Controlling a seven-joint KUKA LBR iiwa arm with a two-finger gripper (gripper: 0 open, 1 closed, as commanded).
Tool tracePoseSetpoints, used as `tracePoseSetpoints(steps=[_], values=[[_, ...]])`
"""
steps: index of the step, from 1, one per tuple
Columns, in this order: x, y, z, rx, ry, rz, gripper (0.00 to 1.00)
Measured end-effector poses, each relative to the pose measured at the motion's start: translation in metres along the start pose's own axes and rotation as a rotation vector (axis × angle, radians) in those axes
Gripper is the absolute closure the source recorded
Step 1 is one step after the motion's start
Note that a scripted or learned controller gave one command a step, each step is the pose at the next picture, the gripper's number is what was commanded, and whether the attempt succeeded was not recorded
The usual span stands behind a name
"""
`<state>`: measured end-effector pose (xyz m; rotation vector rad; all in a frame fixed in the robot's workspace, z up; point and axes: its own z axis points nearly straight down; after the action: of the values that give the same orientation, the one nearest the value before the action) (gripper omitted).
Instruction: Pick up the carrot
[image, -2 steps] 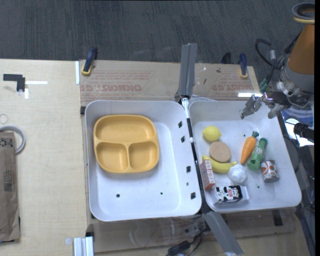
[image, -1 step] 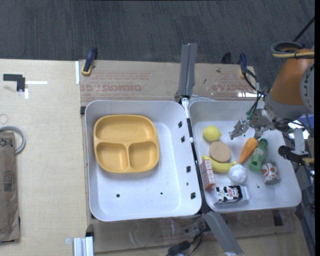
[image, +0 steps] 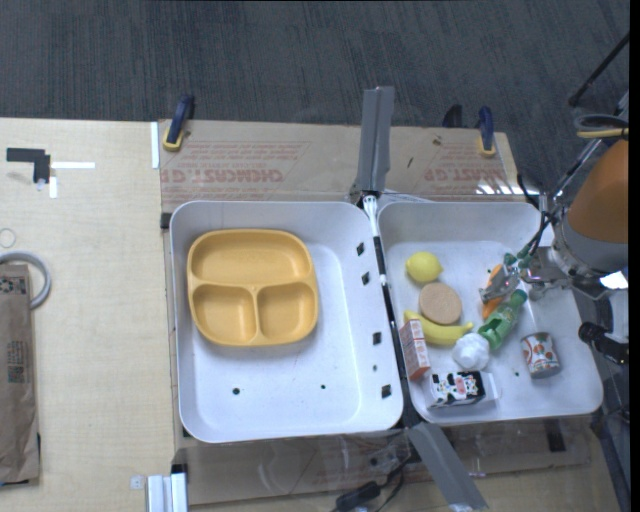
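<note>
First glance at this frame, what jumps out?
The yellow divided tray, alone in the left bin. Then the clutter in the right bin: lemon, banana, green bottle, small can. The end effector sits over that bin's right side, by something orange.

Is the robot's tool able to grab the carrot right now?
Probably yes. The tool is already right at the carrot in the right bin, nothing lies on top of it, though the green bottle sits close beside.
</note>
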<state>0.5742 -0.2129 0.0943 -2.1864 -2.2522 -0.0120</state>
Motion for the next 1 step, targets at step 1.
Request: tracePoseSetpoints(steps=[1], values=[[-0.0023,-0.0009,-0.0079,0.001,-0.005,0.004,1.00]])
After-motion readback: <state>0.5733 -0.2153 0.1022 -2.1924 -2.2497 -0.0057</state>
